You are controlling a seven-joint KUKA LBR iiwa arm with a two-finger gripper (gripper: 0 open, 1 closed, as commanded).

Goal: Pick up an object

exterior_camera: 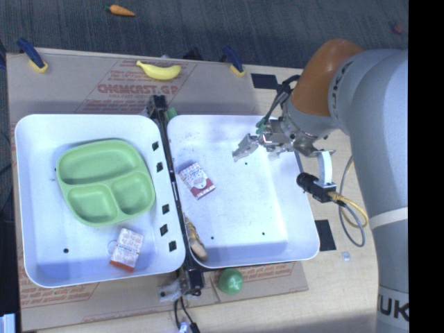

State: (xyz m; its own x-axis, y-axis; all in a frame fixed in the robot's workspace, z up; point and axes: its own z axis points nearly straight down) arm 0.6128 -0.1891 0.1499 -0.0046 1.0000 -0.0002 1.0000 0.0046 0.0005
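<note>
Packet, small, flat, red and white, lying tilted on the floor of the right bin toward its left wall. Pincer above the same bin's upper middle, well apart from the packet; finger spread cannot be told. Nothing visibly gripped.

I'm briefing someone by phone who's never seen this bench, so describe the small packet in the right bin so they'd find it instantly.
Start at the right bin, the white one the grey arm reaches over. Near its left wall, close to the black divider between the bins, lies a small red and white packet, flat and slightly askew. Its lookalike, the orange-tinted packet, sits in the left bin below the green tray.
</note>
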